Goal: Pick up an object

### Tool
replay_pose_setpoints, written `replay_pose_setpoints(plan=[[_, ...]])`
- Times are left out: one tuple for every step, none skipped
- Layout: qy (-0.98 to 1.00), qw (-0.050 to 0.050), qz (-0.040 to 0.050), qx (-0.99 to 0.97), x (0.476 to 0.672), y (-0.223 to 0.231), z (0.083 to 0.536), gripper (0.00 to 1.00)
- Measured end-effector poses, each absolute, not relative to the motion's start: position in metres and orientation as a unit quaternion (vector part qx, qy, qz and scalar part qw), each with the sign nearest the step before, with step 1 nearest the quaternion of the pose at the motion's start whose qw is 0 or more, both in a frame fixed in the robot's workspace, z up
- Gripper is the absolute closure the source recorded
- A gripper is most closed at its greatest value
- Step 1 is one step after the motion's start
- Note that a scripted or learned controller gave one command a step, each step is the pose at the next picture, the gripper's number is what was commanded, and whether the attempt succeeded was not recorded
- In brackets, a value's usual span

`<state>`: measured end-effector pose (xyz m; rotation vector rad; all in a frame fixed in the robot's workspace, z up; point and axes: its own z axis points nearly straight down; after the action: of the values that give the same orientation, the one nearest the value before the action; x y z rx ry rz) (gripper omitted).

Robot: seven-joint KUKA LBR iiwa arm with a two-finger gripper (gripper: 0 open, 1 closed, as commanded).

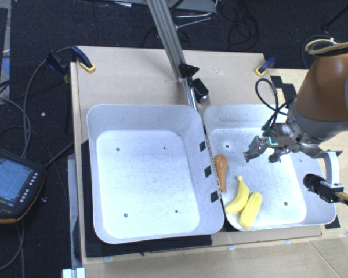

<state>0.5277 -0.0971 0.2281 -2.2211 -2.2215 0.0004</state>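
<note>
While I hang over the right bin (313,216), my gripper (262,150) is spread open and holds nothing; the bananas (244,201) and carrot (221,169) lie near, down-left of it.

On the pale wooden bench (139,74), 2 shallow white plastic bins sit side by side, touching along their inner edges. In the right bin (290,190), 3 things lie toward its left, near corner: a slim tan drumstick-shaped toy (221,168) along the left wall, a curved yellow banana (238,196) just nearer and right of it, and a stubby yellow piece (251,208) touching the banana's right. My gripper (262,150) hangs over this bin, farther back and right of them. The left bin (145,172) lies beside it.
</note>
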Motion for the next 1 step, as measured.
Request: replay_pose_setpoints(plan=[[-0.707, 0.000, 0.0002, -0.707, 0.5277, -0.0970, 0.2281, 0.00]])
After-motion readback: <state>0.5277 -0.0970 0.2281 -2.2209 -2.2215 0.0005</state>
